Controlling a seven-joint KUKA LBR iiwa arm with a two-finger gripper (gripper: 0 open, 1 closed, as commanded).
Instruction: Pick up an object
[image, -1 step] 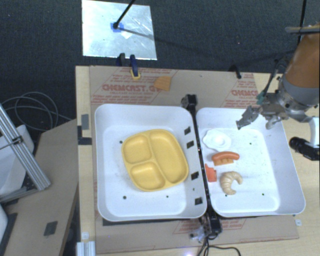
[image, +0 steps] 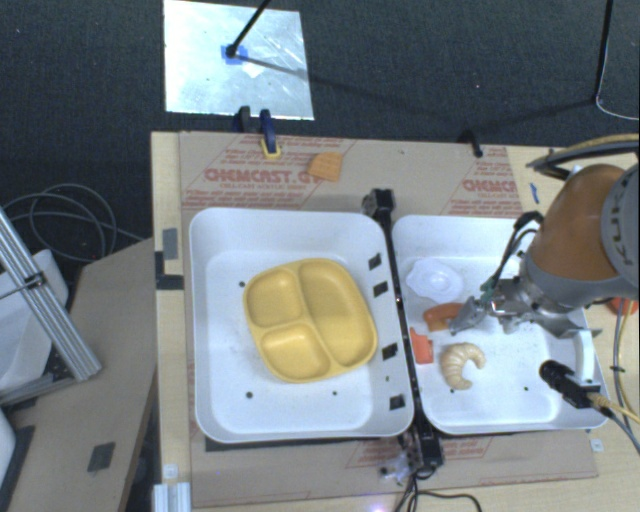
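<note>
A shiny metal sheet (image: 238, 58) lies on the dark floor beyond the tabletop (image: 400, 170). A small tan scrap (image: 326, 165) rests on the tabletop's cardboard cover near its far edge, beside a blue and yellow clamp (image: 268, 133). Loose cables (image: 60, 225) coil at the left, next to an aluminium frame (image: 45, 315).

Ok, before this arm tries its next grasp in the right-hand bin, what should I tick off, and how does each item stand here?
1. Gripper over the right bin: ok.
2. Target near the fingertips: ok, the orange piece lies right beside them.
3. Something held between the fingers: cannot tell.
4. Croissant apart from the gripper: ok, it lies just below it.
5. Clear plastic item crowding the orange piece: not ok, they lie close together.
6. Yellow divided tray out of the way in the left bin: ok.
</note>
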